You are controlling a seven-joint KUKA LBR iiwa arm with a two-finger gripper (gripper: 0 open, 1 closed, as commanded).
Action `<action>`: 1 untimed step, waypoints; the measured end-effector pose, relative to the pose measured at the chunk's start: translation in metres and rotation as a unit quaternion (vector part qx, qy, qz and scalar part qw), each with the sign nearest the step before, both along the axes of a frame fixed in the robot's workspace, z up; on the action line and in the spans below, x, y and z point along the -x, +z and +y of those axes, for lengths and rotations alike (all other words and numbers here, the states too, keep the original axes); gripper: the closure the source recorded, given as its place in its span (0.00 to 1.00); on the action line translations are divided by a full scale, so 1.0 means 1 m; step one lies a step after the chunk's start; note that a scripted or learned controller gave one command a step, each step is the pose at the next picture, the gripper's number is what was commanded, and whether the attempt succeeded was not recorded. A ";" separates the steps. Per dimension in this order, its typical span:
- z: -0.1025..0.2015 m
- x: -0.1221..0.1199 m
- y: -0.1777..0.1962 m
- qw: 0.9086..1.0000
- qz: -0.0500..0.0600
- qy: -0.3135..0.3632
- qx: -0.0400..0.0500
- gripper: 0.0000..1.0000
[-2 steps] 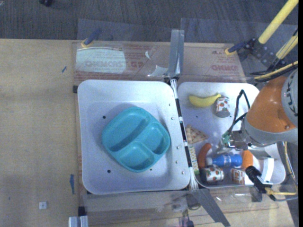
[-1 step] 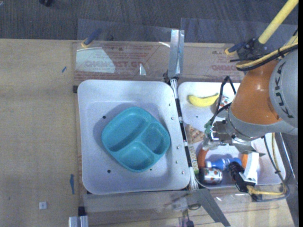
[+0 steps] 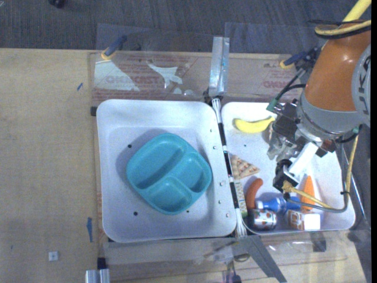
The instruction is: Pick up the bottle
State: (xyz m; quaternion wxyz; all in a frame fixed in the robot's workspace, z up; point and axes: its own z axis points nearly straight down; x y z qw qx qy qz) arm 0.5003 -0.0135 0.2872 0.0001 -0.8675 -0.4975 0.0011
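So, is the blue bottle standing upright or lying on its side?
Lying on its side. The blue bottle stretches flat across the floor of the right bin, its narrow end toward the carrot.

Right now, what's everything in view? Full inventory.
left bin: 1, white, bench left
right bin: 1, white, bench right
plate: 1, teal, left bin
banana: 1, yellow, right bin, far end
wedge snack: 1, tan, right bin, left wall
sausage: 1, red-orange, right bin, middle
bottle: 1, blue, right bin, near end
can: 1, dark, right bin, near-left corner
carrot: 1, orange, right of bottle
carton: 1, orange-white, right bin, near end
arm: 1, grey with orange band, from right
gripper: 1, grey, over right bin
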 end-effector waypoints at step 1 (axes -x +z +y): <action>0.030 -0.036 -0.037 0.996 0.002 0.091 -0.001 1.00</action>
